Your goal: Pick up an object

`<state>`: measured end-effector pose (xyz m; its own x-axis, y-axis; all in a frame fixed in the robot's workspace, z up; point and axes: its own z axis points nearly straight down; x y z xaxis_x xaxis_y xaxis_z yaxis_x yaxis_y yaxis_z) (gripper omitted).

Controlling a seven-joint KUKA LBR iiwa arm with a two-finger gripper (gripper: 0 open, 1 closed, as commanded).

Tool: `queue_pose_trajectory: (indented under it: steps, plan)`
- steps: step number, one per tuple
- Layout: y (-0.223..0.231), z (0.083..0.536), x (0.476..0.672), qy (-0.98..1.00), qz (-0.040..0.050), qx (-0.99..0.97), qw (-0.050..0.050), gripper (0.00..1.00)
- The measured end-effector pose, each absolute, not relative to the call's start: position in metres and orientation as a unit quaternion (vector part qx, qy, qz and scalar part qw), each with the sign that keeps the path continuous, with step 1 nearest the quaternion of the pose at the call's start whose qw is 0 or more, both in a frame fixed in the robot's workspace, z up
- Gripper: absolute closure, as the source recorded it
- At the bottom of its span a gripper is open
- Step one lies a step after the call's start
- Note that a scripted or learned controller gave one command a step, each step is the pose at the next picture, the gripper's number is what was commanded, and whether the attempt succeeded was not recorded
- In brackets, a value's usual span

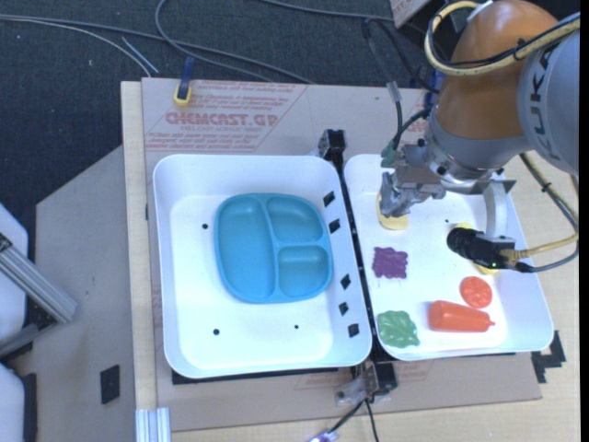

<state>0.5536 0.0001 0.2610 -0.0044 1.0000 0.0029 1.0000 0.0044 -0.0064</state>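
Claw (398, 203) of the grey arm sits low in the right bin (529, 313), near that bin's far left corner, directly over a small pale yellow object (394, 218). Whether its fingers are released or clenched cannot be told from this angle, and nothing shows the yellow piece held between them.

Beside that piece, toward the near edge of the same bin, lies a purple grape-like cluster (389, 262). Farther along the left wall, in the near left corner, rests a green leafy piece (398, 328). To its right, near the near edge, lies an orange carrot-shaped toy (458, 317), and just beyond it an orange-red round piece (476, 291). A black fitting (471, 246) with a yellow cable hangs above the bin's middle right.

The left bin (184, 339) holds a light blue divided plate (273, 247), lying flat around its centre with three compartments.
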Motion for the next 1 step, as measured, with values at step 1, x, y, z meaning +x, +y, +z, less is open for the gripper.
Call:
queue_pose_trajectory:
  steps: [1]
  plan:
    - [0.0408,0.2392,0.5180,-0.708,0.0016,-0.706,0.003,1.00]
